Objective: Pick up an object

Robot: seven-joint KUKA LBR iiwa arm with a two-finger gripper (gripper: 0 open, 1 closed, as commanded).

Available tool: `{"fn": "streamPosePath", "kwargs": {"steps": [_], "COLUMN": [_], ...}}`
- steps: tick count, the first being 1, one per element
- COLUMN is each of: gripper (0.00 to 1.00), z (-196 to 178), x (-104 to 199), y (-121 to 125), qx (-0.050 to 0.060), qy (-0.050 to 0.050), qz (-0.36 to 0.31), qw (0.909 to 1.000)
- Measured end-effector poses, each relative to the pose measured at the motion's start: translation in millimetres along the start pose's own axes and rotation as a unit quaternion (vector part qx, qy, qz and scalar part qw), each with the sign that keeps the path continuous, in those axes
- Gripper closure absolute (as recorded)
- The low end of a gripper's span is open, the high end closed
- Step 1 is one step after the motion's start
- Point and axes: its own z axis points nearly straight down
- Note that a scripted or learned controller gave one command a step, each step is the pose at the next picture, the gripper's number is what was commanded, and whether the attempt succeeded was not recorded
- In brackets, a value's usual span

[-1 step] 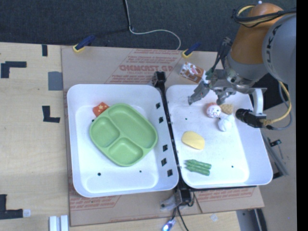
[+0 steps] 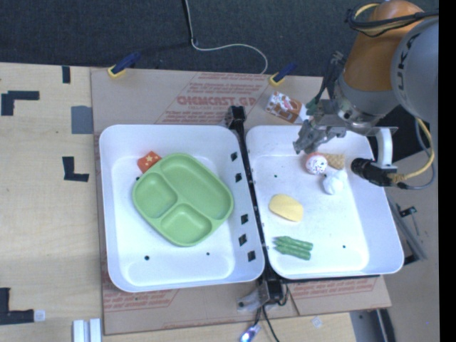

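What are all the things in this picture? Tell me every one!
bins: two, white, side by side on the bench
tray: one, green, three compartments, left bin
orange toy: one, left bin, at the tray's far-left edge
yellow toy: one, middle of right bin
green pods: one bunch, near side of right bin
ball: one, white with red marks, far side of right bin
white toy: one, beside the ball
clamps: two, blue and yellow, far edge of cardboard
arm: one, grey and orange, right
gripper: one, above the ball
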Motion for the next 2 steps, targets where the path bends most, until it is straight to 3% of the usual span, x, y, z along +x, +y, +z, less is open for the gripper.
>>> {"fn": "streamPosePath", "kwargs": {"steps": [1,2], "gripper": [1.0,0.0], "z": [-70.6,-65.7], "x": [93.9,87.4], "y": [-60.7,-59.9], "qx": [-0.003,0.0], "qy": [0.002,0.0], "qz": [-0.004,0.001], "qw": [1.0,1.0]}}
